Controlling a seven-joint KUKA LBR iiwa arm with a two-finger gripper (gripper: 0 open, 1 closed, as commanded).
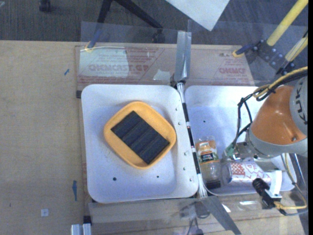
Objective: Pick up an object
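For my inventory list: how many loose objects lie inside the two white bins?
3. A yellow tray with dark ridged insert lies in the left bin. A small bottle and a red-checkered package lie in the right bin. The arm may hide more.

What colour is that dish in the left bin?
Yellow dish with a black ribbed pad, seen in the camera view.

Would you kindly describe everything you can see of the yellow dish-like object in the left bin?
The yellow object is a shallow, rounded-square tray, seemingly of plastic, with a thick raised rim. A black ribbed rectangular insert fills its hollow, its ridges running lengthwise. It lies flat and upright, turned diagonally to the bin's sides, near the middle of the left bin. It rests on the bin floor and touches nothing else; the arm is over the other bin.
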